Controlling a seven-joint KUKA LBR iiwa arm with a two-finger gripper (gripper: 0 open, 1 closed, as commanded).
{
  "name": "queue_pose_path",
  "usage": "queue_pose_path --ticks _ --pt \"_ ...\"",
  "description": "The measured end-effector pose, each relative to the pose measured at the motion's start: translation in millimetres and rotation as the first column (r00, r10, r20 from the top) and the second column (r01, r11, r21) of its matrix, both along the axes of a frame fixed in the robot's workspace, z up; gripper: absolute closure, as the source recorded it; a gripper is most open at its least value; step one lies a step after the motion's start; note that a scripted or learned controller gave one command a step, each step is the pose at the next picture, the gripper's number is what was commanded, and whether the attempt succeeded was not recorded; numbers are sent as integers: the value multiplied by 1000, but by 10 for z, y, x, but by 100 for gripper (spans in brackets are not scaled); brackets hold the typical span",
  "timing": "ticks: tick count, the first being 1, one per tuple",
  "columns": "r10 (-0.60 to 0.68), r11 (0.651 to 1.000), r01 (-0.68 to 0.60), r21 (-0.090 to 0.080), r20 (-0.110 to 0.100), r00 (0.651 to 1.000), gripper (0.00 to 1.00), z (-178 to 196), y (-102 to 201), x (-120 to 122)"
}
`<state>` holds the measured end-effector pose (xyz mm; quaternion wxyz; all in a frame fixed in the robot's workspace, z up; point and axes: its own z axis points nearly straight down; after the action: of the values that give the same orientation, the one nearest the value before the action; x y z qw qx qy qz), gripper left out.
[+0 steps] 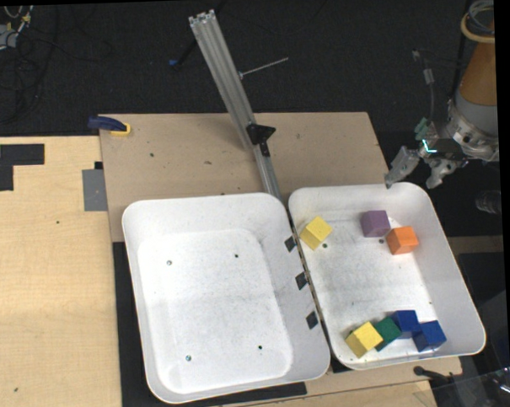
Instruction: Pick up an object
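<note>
Two fingers (402,162) of the hand (418,166) spread wide, holding nothing; arm (479,79) cut off at the frame's edge.

Purple block (375,223) and orange block (402,239) lie just beside each other in right bin (446,232).

I lose most of the arm (485,62) past the frame's right edge, and the green block (389,331) at lower right sits partly behind its yellow neighbour (363,339).

purple block (374,223) — orange block (402,239) — white bins (154,220)
</note>
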<state>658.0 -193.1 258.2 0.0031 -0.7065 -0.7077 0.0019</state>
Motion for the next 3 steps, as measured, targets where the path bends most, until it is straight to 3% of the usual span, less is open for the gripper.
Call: queue_pose_path --ticks 1,3 --pt "4 1000 -4 -1 4 1000 0 27 6 9" --pt "-2 1000 2 0 -1 1000 0 -1072 50 -60"
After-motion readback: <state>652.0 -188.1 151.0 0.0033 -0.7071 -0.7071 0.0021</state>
